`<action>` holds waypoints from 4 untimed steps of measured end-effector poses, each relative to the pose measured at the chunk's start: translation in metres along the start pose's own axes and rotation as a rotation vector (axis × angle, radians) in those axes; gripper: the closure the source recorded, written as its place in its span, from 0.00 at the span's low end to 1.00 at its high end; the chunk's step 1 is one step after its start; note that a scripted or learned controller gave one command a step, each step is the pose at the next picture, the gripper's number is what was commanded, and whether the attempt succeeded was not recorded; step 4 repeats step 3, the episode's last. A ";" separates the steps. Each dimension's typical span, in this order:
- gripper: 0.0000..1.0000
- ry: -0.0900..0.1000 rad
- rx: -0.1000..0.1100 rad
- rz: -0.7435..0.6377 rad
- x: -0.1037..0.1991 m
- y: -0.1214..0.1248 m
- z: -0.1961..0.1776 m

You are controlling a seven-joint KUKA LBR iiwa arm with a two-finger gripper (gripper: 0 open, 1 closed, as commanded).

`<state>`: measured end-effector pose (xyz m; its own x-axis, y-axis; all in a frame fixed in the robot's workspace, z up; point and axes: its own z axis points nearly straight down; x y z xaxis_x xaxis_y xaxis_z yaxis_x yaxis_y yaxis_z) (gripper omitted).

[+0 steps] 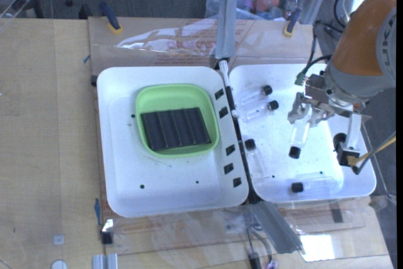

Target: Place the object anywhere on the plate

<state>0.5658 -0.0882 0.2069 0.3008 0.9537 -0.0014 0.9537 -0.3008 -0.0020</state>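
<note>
The two-finger gripper [301, 126] seems closed on a clear plastic vial with a black cap [297, 138], above the right white bin [365, 183]. Other clear vials [255, 103] lie nearby, hard to outline. The green square plate [176, 97] sits in the left bin [119, 135], a dark ribbed slab [175, 129] covering it.

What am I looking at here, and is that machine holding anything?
One camera looks down at a slant on a bench with two shallow white bins. The grey and orange thing on the right is a robot arm; its gripper hangs over the right bin. A small clear vial with a black cap hangs right at the gripper, seemingly held, though I cannot be sure. More such vials lie in that bin. The left bin holds a green plate with a dark ridged block on it.
</note>
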 end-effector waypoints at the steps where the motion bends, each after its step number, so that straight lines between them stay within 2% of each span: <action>1: 0.00 0.000 0.000 0.000 0.000 0.000 0.000; 2: 0.00 0.000 -0.003 -0.006 -0.015 0.048 -0.172; 3: 0.00 0.000 -0.004 0.190 -0.039 0.117 -0.227; 4: 0.00 0.000 -0.004 0.190 -0.039 0.117 -0.227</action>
